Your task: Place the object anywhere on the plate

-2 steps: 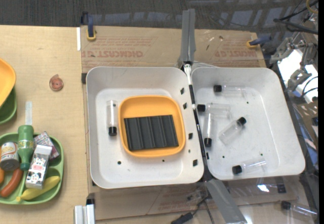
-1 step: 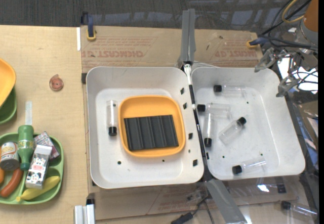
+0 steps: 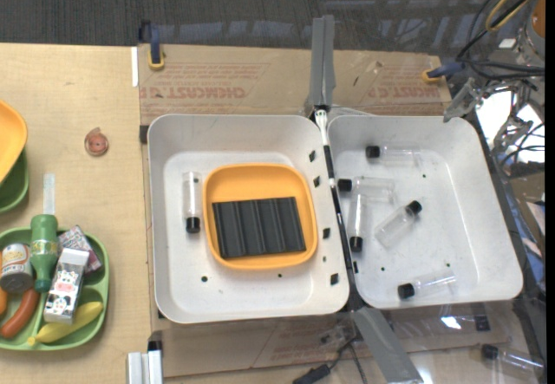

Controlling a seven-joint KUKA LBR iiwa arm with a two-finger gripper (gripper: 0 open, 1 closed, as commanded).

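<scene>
One yellow plate (image 3: 258, 184) sits in the left bin (image 3: 169, 287), one clear tube (image 3: 191, 199) beside it. Five tubes lie in the right bin (image 3: 486, 287). The hand's state cannot be told

2 bins sit side by side on the counter (image 3: 69, 96), the left bin (image 3: 169, 287) touching the right bin (image 3: 486, 226) along a shared edge. A plate (image 3: 258, 182) rests at the centre of the left bin, and a ridged slab (image 3: 259, 227) lies on the plate, toward its 6 o'clock side. 1 vial (image 3: 191, 200) lies in the left bin at the plate's 9 o'clock, just beside its rim. The right bin holds 5 vials: 1 at 11 o'clock (image 3: 390, 152), 2 near 9 o'clock (image 3: 364, 187) (image 3: 354, 222), 1 at centre (image 3: 399, 219), tilted, and 1 at 6 o'clock (image 3: 427, 286). Well apart at the counter's 9 o'clock edge, a tray (image 3: 91, 317) holds toy food.
</scene>
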